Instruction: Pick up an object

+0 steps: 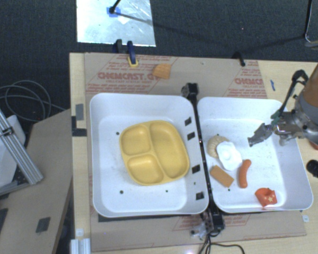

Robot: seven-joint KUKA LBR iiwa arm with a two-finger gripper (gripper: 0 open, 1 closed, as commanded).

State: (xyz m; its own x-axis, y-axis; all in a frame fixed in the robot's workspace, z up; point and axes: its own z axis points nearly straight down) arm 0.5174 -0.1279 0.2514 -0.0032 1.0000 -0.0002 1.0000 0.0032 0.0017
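1. The candidates for picking all lie in the right bin (297, 194): a white fried-egg toy (229, 155) resting against a tan bread-like piece (216, 142), an orange block (221, 175) just below them, a sausage (244, 173) beside that, and a red pepper-like piece (266, 196) near the front corner; none is lifted, so the pick itself is not yet done.

2. The gripper (261, 134) hangs over the right bin's middle, up and to the right of the egg and apart from every item (nothing lies between its tips); whether the jaws are spread or closed I cannot tell, since they read as one dark shape at this slant.

3. What is left, by my judgement: settle over one item, descend, close and lift; the egg and sausage are the nearest.

4. The left bin (103, 194) holds a yellow divided plate (153, 152), untouched; the task does not seem to need it.

5. Beyond the bins, a small orange piece (161, 71) sits on the worktop (286, 73) near the back edge.
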